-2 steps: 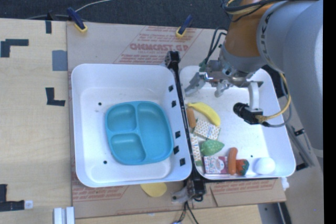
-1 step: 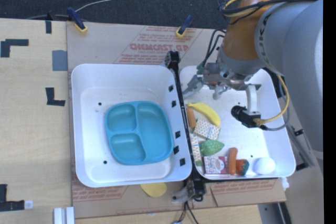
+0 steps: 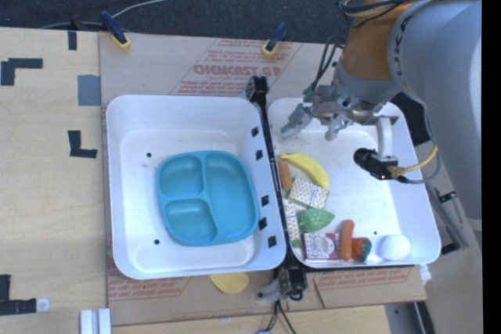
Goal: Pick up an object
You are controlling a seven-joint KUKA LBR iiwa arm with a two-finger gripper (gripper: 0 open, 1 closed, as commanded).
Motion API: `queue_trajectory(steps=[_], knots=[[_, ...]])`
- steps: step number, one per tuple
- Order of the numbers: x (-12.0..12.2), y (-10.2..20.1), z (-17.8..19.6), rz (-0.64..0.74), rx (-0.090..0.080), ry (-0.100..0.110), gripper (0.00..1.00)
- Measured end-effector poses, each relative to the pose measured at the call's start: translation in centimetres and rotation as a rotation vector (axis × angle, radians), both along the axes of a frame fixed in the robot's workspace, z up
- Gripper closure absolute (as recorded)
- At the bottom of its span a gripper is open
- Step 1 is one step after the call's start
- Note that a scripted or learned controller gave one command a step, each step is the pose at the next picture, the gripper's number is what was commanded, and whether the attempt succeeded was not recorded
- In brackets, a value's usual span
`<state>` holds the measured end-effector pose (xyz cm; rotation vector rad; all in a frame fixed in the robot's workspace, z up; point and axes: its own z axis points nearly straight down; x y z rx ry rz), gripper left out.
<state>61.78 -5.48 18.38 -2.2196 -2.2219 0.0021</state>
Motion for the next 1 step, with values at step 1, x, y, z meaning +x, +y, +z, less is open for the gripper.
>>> queue_trajectory(steps=[1], knots=[[-2.28, 2.22, 0.01, 0.000, 0.000, 0.000, 0.00]])
